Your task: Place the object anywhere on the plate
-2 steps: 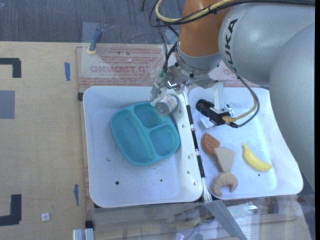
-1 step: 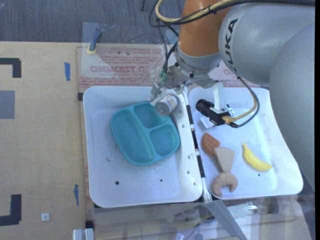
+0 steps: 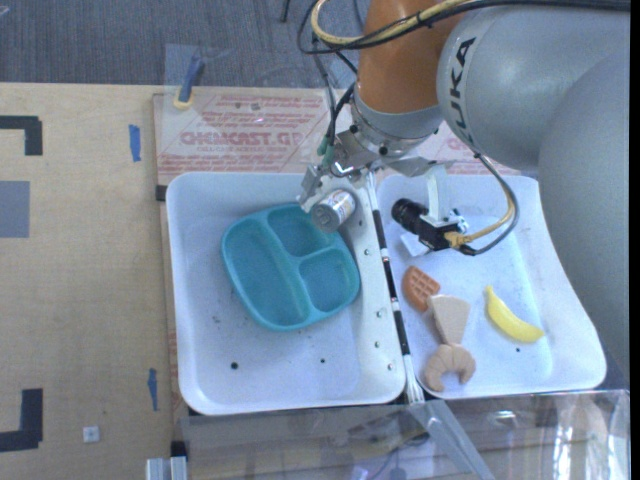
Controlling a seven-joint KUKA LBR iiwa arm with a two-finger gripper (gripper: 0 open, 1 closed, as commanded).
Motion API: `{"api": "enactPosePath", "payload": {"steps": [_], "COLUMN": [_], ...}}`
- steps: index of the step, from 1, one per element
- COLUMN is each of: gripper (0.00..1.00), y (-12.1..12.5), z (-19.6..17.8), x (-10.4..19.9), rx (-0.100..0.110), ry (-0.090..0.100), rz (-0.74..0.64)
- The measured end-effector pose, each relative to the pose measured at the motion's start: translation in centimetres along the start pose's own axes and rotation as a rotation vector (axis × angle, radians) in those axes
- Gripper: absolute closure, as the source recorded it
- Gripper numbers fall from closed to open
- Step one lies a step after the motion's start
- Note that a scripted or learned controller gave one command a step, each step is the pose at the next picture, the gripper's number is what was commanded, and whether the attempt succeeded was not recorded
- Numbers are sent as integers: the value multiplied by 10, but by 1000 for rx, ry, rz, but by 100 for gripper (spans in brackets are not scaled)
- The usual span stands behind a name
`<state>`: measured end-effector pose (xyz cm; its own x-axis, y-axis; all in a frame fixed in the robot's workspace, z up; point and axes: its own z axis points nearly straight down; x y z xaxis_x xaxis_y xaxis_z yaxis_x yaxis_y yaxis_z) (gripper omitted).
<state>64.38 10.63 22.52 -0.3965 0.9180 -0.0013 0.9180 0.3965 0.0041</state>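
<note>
Risk, drop point: the gripper [image 3: 330,206] is seen over the upper right corner of the blue plate [image 3: 290,268], right at its rim. If anything is let go there, it is judged likely to land on the rim or roll off into the left bin [image 3: 200,348] floor, not into a compartment.
Risk, empty release: no object is seen between the fingers, so a release here may put nothing on the plate at all.
Risk, divider: the gripper hangs just beside the ridge where the two bins meet; a tool clip against that ridge or the plate edge is judged possible on a descent.
Risk, plate shift: the plate lies loose and tilted in the bin; a nudge from the tool could slide it.
Claw state: cannot be told. The tip is seen end-on as a round silver face; whether it is spread or clenched is not resolved.
Claw contents: nothing is confirmed as gripped.
Claw contact: whether the tip touches the plate rim or hangs above it cannot be told.
Task objects: candidates lie in the right bin [image 3: 560,368]: red piece [image 3: 420,286], tan wedge [image 3: 450,318], croissant [image 3: 449,365], banana [image 3: 512,318]. All are well apart from the plate.
Plate contents: nothing is seen lying in its three compartments.
</note>
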Motion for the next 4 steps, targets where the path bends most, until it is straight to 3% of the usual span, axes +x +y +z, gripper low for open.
{"api": "enactPosePath", "payload": {"steps": [4], "gripper": [0], "y": [0], "z": [0], "x": [0], "rx": [0], "ry": [0], "rz": [0]}}
